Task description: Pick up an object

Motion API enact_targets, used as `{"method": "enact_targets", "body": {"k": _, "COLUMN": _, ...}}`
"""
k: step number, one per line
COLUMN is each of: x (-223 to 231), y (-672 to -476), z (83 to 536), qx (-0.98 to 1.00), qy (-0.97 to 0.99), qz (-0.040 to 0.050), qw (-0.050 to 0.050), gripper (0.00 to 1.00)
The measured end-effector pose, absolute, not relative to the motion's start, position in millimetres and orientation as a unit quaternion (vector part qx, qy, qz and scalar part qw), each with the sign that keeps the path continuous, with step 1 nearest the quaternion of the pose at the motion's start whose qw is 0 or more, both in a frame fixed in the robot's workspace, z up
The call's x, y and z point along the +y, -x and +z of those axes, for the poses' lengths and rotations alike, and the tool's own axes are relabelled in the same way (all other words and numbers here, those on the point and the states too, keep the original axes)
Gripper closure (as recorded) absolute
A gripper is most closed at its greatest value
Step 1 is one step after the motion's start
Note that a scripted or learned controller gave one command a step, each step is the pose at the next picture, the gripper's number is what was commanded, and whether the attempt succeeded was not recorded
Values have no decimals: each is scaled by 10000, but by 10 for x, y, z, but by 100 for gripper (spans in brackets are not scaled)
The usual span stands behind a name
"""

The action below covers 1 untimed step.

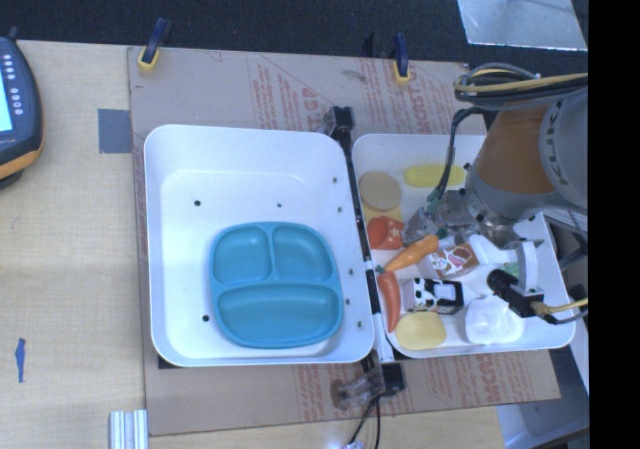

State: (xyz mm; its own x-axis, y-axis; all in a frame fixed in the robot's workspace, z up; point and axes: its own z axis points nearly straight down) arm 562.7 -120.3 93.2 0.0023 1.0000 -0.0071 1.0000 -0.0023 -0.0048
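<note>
The right bin holds several toy foods. Among them are a tan round biscuit, a yellow piece, a red tomato, an orange carrot, a red sausage, a yellow lemon, a black-and-white cow-patterned piece and a white lump. My gripper hangs low over the bin's middle, just right of the carrot's thick end and above a small printed carton. The arm's grey body and orange band hide the bin's far right part.
The left bin holds a blue divided plate. A black divider strip runs between the bins. A handheld pendant lies at the far left of the bench. Clamps sit along the back board edge.
</note>
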Motion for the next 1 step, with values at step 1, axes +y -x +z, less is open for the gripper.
{"method": "enact_targets", "body": {"k": 1, "x": -1208, "y": -5596, "z": 928, "qx": 7068, "qy": -7075, "qz": -29, "qw": 17, "gripper": 0}}
